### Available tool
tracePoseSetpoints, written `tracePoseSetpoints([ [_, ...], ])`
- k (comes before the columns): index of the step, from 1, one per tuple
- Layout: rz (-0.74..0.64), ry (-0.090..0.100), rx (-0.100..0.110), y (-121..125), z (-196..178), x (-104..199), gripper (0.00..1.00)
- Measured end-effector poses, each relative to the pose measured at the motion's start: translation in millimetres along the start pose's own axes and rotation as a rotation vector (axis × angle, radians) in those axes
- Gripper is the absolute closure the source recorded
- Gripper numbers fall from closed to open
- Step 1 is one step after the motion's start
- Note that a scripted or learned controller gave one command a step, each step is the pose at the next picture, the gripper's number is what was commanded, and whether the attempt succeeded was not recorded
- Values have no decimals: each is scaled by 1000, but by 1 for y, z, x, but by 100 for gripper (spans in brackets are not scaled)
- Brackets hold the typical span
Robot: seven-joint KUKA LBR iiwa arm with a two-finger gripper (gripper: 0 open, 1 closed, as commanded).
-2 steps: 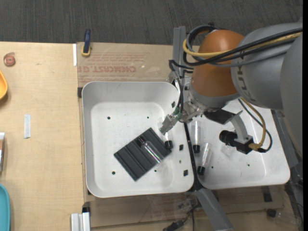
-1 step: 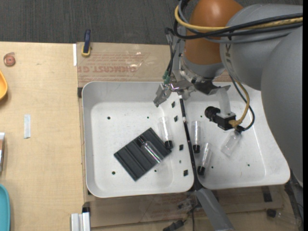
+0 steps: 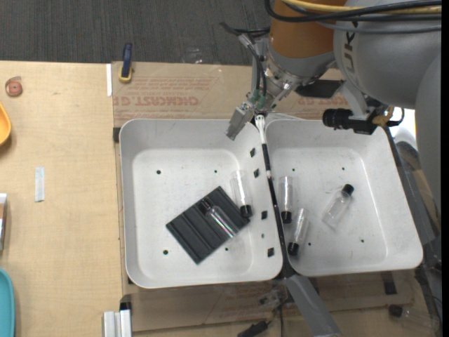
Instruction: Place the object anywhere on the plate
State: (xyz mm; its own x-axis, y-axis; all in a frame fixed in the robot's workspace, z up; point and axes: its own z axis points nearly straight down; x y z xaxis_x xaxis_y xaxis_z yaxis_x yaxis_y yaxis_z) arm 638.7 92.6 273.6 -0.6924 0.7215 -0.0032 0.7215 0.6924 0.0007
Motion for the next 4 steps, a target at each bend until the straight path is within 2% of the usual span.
tracePoseSetpoints([
  [1, 268, 1, 2, 56, -44, 45, 0],
  [2, 266, -1, 4, 57, -51, 45, 100],
  [3, -6, 0, 0, 98, -109, 71, 100],
  [4, -274, 2, 1, 98, -101, 77, 100],
])
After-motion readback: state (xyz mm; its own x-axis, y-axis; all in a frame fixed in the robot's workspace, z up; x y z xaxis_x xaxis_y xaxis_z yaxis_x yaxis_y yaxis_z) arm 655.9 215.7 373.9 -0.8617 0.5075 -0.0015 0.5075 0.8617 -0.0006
